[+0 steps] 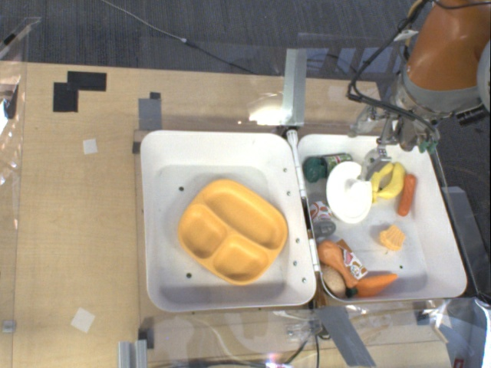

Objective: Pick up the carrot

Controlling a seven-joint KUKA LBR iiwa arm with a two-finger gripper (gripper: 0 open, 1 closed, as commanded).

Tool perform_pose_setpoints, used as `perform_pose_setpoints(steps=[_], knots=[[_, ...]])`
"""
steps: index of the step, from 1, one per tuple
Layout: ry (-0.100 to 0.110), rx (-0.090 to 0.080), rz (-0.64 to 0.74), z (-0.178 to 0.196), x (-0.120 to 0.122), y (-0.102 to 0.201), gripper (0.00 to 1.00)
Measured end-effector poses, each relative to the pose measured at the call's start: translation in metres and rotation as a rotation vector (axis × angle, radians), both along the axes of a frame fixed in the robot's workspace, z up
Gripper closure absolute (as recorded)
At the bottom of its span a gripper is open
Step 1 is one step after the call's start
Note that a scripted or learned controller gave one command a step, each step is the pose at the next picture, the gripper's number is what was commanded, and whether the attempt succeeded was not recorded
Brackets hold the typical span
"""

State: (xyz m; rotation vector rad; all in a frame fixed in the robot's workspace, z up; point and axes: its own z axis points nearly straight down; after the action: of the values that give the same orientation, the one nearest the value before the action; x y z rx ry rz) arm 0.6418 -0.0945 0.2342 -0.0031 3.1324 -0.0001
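**Carrot at the near edge of the right bin, arm above the far edge**

A pale wooden bench (69,228) is seen from above, with dark ribbed flooring (192,6) beyond it. Black tape marks (77,89) are stuck near its far left corner.

The left bin (153,282) is occupied by a yellow divided plate (232,230). In the right bin (453,271), the carrot (376,284) is laid near the front wall, touching a small packet (351,265). A white round lid (349,192), a banana (390,181), a small red sausage (406,193), a green can (322,165) and an orange wedge (392,238) are spread farther back.

The gripper (381,158) is positioned over the banana and lid, well apart from the carrot. Whether its pincer is open or closed cannot be told.
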Motion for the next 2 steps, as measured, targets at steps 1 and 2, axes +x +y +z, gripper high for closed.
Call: perform_pose_setpoints(steps=[1, 2], knots=[[0.005, 0.001, -0.184, -0.101, -0.062, -0.050, 0.00], [0.001, 0.000, -0.259, -0.115, -0.094, -0.083, 0.00]])
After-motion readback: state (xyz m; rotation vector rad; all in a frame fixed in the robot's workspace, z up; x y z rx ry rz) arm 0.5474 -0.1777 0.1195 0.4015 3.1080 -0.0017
